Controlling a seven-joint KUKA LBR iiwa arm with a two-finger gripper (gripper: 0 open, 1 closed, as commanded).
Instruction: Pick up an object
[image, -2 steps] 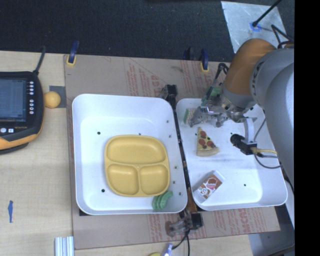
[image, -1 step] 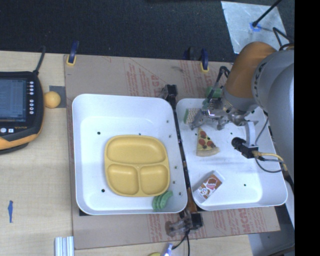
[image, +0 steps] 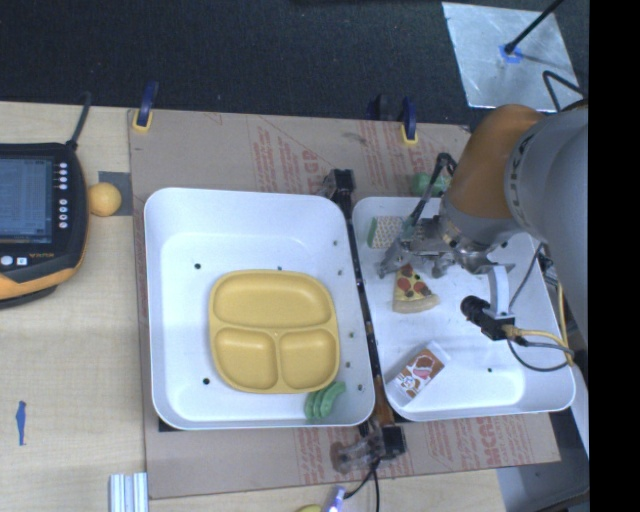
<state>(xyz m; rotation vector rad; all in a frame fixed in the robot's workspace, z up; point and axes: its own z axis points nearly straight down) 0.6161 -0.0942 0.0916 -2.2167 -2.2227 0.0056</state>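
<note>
Bench front: one blue mark (image: 20, 421) on the wood at the left.
Left bin (image: 180, 215): one yellow three-part tray (image: 273, 329) in the middle, one green toy (image: 324, 401) by its near corner, touching the rim.
Right bin (image: 525, 395): three small things – one brown-and-white packet (image: 418, 373) nearest, one pizza slice toy (image: 411, 291) further in, one green ridged piece (image: 383, 232) at the far left corner.
Gripper (image: 408, 252): just above the pizza slice – whether its fingers grip or gape, I cannot tell.
Arm (image: 520, 170): one, grey with an orange band, coming in from the right.
Far left: one pendant (image: 35, 220), one yellow ball (image: 104, 198) beside it.
</note>
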